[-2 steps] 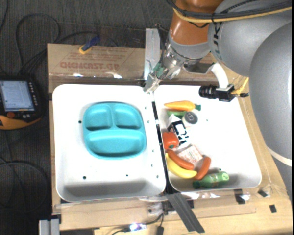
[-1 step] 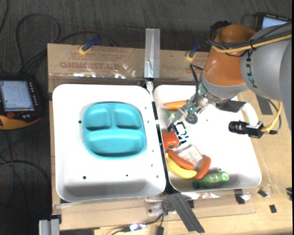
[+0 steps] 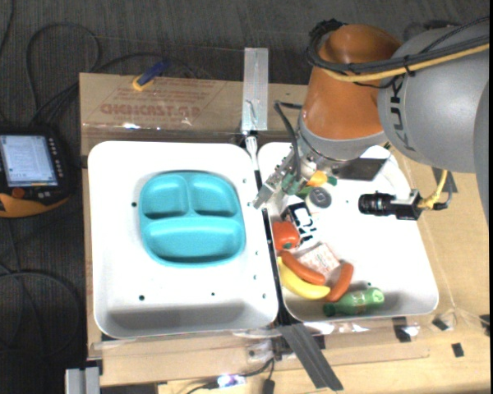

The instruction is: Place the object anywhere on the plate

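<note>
A light-blue plate (image 3: 193, 218) with three compartments lies in the left bin (image 3: 119, 302). In the right bin (image 3: 394, 253), my gripper (image 3: 284, 184) hangs low over the far left corner, close to the wall between the bins. Below it lie a black item with white marks (image 3: 301, 221) and a red-orange piece (image 3: 284, 235). Further toward the front sit a yellow banana (image 3: 298, 286), an orange sausage-shaped piece (image 3: 341, 279), a white packet (image 3: 318, 258) and a green piece (image 3: 357, 300). I see nothing clearly between the gripper's tips.
A small grey disc (image 3: 319, 198) lies just right of the gripper. A cardboard sheet (image 3: 164, 105) lies behind the left bin. A handheld controller (image 3: 23, 171) sits on the floor at the left. The arm's bulk covers the far part of the right bin.
</note>
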`<state>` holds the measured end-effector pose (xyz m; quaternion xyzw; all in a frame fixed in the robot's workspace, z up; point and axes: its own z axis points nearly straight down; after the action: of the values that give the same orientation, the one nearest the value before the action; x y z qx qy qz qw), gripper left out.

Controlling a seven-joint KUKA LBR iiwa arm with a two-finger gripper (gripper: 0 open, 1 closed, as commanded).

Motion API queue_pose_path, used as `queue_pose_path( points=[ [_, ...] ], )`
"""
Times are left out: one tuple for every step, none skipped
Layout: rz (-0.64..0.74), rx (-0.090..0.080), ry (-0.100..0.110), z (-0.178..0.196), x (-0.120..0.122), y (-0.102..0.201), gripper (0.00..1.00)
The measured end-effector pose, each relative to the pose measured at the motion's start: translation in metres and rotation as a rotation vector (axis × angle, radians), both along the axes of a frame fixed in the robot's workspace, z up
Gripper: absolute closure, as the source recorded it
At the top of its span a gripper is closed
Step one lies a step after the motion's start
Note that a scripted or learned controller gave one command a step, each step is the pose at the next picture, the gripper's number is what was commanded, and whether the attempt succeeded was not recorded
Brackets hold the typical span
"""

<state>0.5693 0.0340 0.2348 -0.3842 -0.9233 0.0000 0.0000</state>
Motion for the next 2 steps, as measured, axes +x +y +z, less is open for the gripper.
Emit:
queue_pose_path(
  points=[
    [0.000, 0.000, 0.000, -0.0001, 0.0000, 0.0001, 0.00],
    [0.001, 0.001, 0.000, 0.0086, 0.0004, 0.0011, 1.00]
  ],
)
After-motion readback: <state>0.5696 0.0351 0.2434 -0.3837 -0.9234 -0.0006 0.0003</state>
